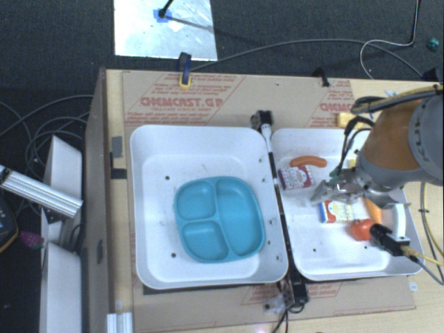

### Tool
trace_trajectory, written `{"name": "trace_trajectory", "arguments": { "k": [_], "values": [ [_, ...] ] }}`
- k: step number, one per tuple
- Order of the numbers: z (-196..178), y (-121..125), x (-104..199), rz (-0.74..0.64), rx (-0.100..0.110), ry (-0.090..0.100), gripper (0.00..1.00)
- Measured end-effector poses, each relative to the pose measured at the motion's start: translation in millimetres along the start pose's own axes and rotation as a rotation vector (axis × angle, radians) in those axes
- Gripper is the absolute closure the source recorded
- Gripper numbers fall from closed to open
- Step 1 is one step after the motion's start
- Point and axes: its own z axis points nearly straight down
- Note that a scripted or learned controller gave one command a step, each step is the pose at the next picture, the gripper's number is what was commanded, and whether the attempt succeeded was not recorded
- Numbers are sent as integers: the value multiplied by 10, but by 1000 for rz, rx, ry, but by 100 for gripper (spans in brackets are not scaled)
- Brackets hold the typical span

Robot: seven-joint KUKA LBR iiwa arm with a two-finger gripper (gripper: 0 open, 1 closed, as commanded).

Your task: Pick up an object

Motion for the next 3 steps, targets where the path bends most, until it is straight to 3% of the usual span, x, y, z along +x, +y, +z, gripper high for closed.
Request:
{"name": "trace_trajectory", "arguments": {
  "k": [1,2,3],
  "values": [
    [79,-297,225,0,-23,-9,0],
    [-26,-281,261,-3,-23,-3,100],
    [-23,-284,262,-3,-23,-2,0]
  ]
}}
